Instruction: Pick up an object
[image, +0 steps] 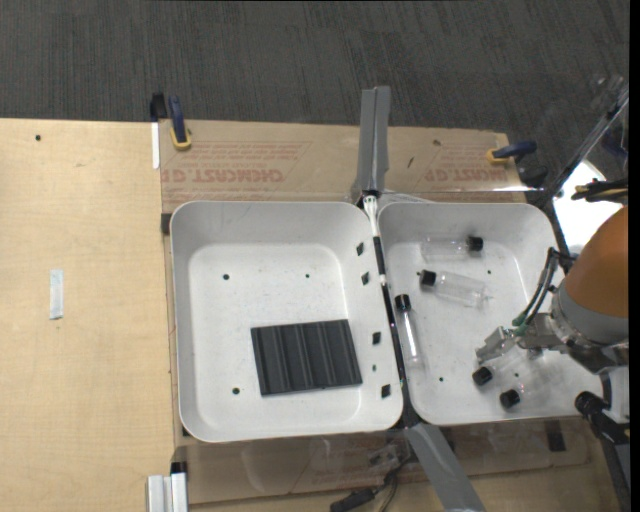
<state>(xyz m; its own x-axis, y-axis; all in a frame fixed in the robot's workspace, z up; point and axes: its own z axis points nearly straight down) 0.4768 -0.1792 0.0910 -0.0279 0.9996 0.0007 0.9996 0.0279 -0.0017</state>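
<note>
I am low over the right bin (535, 225), my gripper (497, 347) reaching in from its right side toward the near corner. Several small clear vials with black caps lie here: one (452, 285) out on the bin floor, another (447, 246) beyond it near the far wall, a long thin one (406, 325) against the left wall, and two black caps (482, 376) (509, 398) just beside my tip. The left bin (200, 240) bears a ribbed dark tray (305, 357), well apart from me.

I judge this the approach step, settling on something to take. Whether my jaws are parted or closed I cannot tell; the tip is a pale blur. Next I would need to come down squarely over the nearest cap and close on it.
</note>
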